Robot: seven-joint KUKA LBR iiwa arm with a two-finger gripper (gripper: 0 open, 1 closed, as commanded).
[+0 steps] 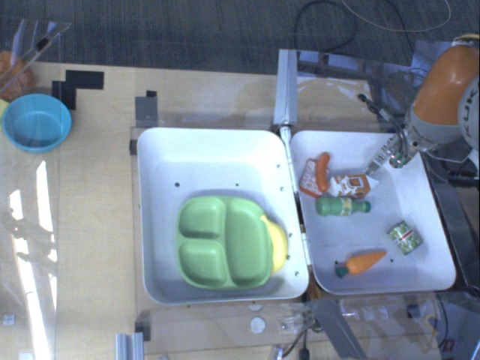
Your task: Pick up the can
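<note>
1. In the camera view, you see the can (405,237) lying in the right bin (435,201), near that bin's right wall and toward its front, with a green, white and red label.
2. Your gripper (377,163) hangs over the rear part of the same bin, reaching in from the right below the arm's orange band (442,88).
3. The can sits well apart from the gripper, lower in the view and slightly to the right; nothing is between the fingers.
4. You cannot tell from this slant whether the gripper is spread or pressed together.
5. Just below the gripper lies a small carton (352,187), with a green bottle (342,207) beside it and a sausage (323,172) to its left.
6. A carrot (363,262) lies near the front wall, left of the can.
7. The left bin (172,156) bears a green divided tray (225,241) over something yellow (277,246).
</note>
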